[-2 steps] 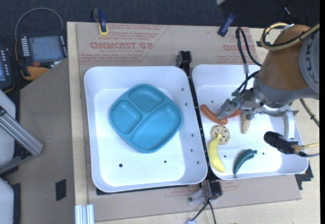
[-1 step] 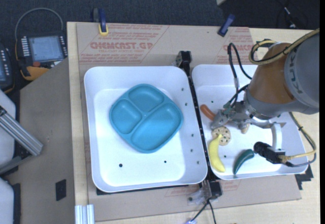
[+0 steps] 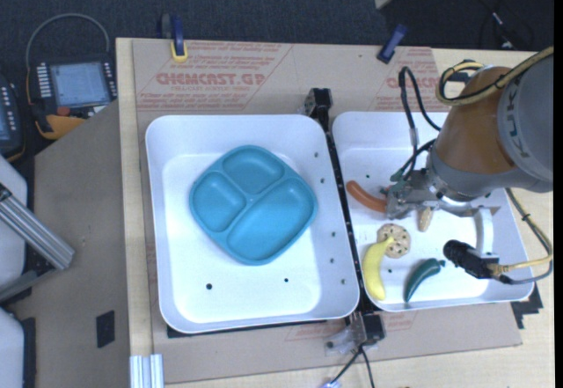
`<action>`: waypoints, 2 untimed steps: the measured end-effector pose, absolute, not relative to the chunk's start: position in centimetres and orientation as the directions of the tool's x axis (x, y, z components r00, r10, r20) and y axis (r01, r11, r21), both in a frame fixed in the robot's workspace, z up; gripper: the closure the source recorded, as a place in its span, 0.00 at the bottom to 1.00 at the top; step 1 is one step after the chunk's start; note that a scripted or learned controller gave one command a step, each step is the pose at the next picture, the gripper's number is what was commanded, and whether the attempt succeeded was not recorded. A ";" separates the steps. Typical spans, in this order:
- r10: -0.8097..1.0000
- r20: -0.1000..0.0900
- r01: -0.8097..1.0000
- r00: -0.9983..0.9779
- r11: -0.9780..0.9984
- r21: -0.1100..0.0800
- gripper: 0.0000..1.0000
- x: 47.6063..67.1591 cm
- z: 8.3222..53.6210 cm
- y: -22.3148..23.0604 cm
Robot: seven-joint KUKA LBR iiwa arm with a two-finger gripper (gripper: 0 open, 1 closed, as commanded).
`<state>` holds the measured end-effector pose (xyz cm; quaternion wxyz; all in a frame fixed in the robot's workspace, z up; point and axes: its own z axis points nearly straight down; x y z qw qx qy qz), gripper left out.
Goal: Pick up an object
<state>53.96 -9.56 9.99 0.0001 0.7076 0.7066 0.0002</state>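
2 white bins: the left bin point(image 3: 167, 201) holds a blue divided plate point(image 3: 253, 201); the right bin point(image 3: 369, 135) holds hot dog point(image 3: 365, 195), cookie point(image 3: 395, 239), banana point(image 3: 375, 269), green pepper point(image 3: 421, 277). Gripper point(image 3: 406, 201) hovers low over the hot dog, grasp state indiscernible; nothing lifted yet.

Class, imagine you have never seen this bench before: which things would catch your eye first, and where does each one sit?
The blue divided plate stands out most, lying alone in the middle of the left bin. Next comes the grey arm with its orange band, reaching in from the right over the right bin. Below it lie small bright foods: a hot dog, a cookie, a banana and a green pepper.
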 end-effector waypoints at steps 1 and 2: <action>1.000 -0.001 1.000 0.000 0.000 0.005 1.00 53.6 14.4 -9.6; 1.000 -0.002 1.000 -0.001 0.001 0.008 1.00 54.4 20.6 -9.8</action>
